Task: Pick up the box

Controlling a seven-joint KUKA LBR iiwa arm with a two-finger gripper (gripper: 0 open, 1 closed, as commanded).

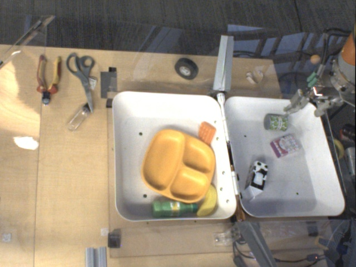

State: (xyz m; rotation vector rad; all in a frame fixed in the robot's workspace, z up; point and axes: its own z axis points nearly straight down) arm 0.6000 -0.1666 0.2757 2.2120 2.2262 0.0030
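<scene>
The box (257, 176) is a small black-and-white carton lying in the right bin (311, 200), near its left wall and toward the front. My gripper (307, 104) hangs over the far right corner of that bin, well behind and to the right of the box. Its fingers (293, 103) are spread apart, open, with nothing between them.
The right bin also holds a small green can (276, 122) near the gripper and a purple-and-white packet (285, 145). In the left bin (128, 149) lie a yellow divided tray (179, 164), an orange piece (207, 132), a green bottle (173, 207) and a yellow fruit (208, 202). Scissors (83, 74), pliers (46, 77) and a tape roll (186, 68) rest on the bench.
</scene>
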